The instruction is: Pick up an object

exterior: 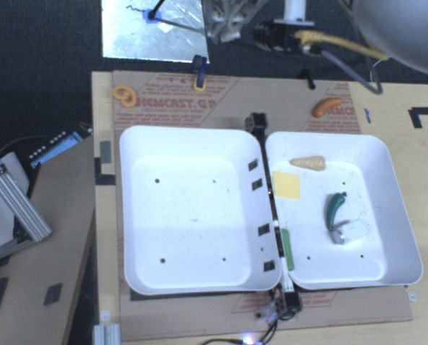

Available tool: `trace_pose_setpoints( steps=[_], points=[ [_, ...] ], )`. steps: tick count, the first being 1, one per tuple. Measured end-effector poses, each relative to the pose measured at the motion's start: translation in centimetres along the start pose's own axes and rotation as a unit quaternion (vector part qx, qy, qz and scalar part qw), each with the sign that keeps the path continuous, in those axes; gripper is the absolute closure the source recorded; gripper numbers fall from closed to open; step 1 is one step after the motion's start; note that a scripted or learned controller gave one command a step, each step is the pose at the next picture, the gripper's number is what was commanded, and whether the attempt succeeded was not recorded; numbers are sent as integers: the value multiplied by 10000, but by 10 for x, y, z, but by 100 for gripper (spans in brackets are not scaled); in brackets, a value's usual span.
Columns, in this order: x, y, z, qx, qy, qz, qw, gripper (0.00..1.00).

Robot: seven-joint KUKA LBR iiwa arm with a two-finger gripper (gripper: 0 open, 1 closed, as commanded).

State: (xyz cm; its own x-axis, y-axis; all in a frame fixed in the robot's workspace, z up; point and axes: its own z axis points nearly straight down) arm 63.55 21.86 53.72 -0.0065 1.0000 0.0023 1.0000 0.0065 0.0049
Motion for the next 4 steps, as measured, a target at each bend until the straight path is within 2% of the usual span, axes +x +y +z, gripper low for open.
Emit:
trace_pose_setpoints(
  steps=[2, 3, 4],
  points=[
    [-99, -64, 15, 26, -11, 45, 10000, 100],
    [-149, -93, 0, 9, -11, 49, 10000, 100],
    [-201, -37, 2, 6, -20, 51, 10000, 100]
  ],
)
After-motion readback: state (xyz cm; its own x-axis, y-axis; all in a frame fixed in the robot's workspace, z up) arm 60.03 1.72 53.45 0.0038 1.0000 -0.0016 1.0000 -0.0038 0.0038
